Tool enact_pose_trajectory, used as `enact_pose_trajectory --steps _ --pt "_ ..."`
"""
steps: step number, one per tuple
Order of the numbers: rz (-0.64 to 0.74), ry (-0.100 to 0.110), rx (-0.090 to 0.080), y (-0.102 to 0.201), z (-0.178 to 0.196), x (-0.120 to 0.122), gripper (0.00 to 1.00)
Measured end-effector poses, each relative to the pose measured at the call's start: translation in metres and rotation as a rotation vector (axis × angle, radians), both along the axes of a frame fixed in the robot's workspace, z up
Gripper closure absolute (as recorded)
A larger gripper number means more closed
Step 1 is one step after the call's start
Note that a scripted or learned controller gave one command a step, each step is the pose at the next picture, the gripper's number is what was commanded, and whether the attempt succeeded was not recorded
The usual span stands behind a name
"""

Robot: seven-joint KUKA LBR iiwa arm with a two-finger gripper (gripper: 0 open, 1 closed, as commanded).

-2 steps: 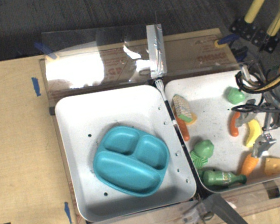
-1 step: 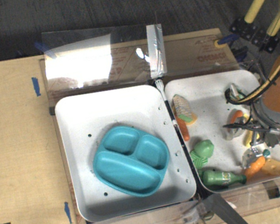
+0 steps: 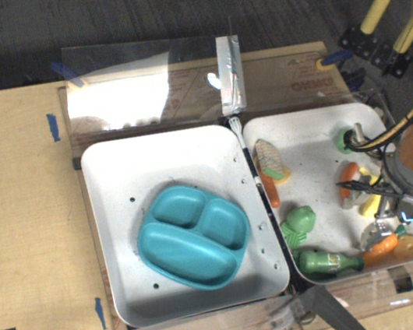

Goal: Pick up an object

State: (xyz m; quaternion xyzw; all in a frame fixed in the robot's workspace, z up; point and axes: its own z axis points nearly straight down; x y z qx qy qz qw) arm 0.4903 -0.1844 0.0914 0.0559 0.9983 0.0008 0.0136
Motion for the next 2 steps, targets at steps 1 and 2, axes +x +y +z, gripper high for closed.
enact_pose_trajectory --steps 1,2 --pt "-0.007 -0.001 -0.004 0.0008 0.0002 -0.0012 0.00" --pt "0.073 0.007 0.001 -0.0022 -0.0019 -0.0030 0.00"
